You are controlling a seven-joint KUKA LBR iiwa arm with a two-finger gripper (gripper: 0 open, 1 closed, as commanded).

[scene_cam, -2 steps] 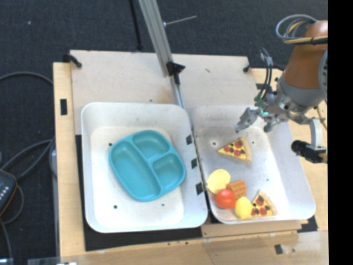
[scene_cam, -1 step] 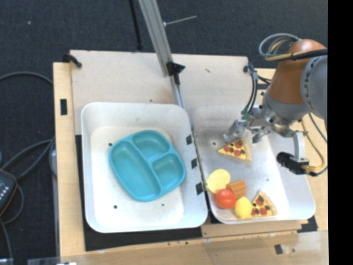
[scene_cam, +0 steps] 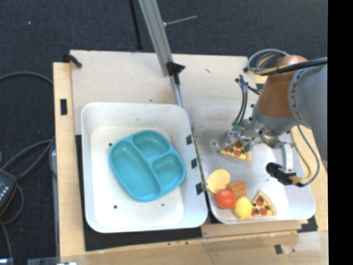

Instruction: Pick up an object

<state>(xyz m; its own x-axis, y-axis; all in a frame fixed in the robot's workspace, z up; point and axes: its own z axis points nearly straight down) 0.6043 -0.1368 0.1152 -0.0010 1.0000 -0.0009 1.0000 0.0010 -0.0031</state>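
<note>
My gripper [scene_cam: 234,141] hangs low over the back of the right bin [scene_cam: 298,203], reaching in from the right. A toy pizza slice [scene_cam: 238,151] lies right under its tip; whether the two touch is unclear. Toward the bin's front lies a cluster of toy food: a pale yellow round piece [scene_cam: 218,179], a red tomato [scene_cam: 224,198], a small brown piece [scene_cam: 238,187], a yellow lemon [scene_cam: 243,207] and a second pizza slice [scene_cam: 264,204].
The left bin [scene_cam: 99,126] holds a blue divided plate [scene_cam: 146,164]. A metal pole [scene_cam: 157,29] slants up from the bench behind the bins. The grey arm with its orange band [scene_cam: 276,93] and its cables hang over the right bin's back right.
</note>
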